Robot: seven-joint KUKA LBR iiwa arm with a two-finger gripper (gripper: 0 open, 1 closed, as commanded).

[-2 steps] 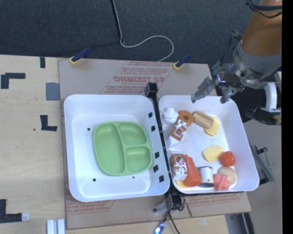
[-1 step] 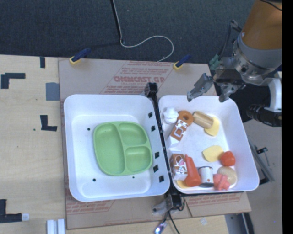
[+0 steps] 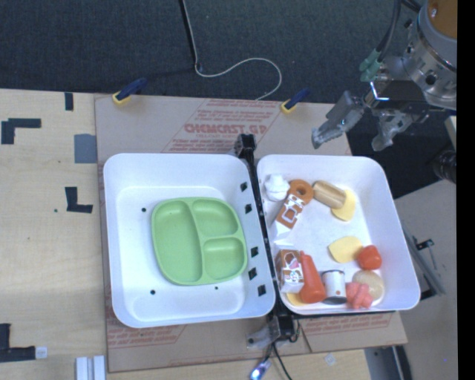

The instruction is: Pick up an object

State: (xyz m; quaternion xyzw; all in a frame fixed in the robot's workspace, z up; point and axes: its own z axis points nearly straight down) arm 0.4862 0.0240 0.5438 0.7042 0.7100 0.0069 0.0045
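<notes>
The gripper [image 3: 355, 125] hangs above the table [image 3: 44, 245], past the far edge of the right bin [image 3: 397, 245] & clear of it. Its fingers [image 3: 332, 128] stand apart w/ nothing between them; one grey finger slants down toward the bin's far-left corner, the other [image 3: 386, 133] sits nearer the arm. The arm [image 3: 438, 44] comes in from the upper right, orange band [image 3: 445, 15] at the top corner.

All loose items lie in the right bin, taken here as landmark. At its far-left corner: a small white piece [image 3: 274, 185], w/ an orange-and-white box [image 3: 291, 210] just beside it, tilted. Along its far side: a tan bread-like roll [image 3: 329, 194] touching a pale yellow piece [image 3: 344, 213]. Near its middle: a yellow wedge [image 3: 344, 249], & a red tomato-like ball [image 3: 369, 257] just beside that, toward the right wall. Along its near wall: a brown-and-white carton [image 3: 291, 269], a red-orange carrot-like stick [image 3: 312, 280], a small can [image 3: 333, 283], a pink item [image 3: 359, 297] & a beige round piece [image 3: 369, 280], all crowded together; exact contacts hard to tell.

Left of the right bin, touching it along a black hinge strip [image 3: 256, 223], is the left bin [image 3: 126, 223], holding a green divided plate [image 3: 199, 240]. Beyond the right bin's far edge, cardboard [image 3: 223, 126] w/ red print covers the table, clamped by a yellow-and-blue clip [image 3: 129, 90] & a 2nd clip [image 3: 295, 99]. A white cable [image 3: 237, 67] loops over dark carpet [image 3: 89, 37].
</notes>
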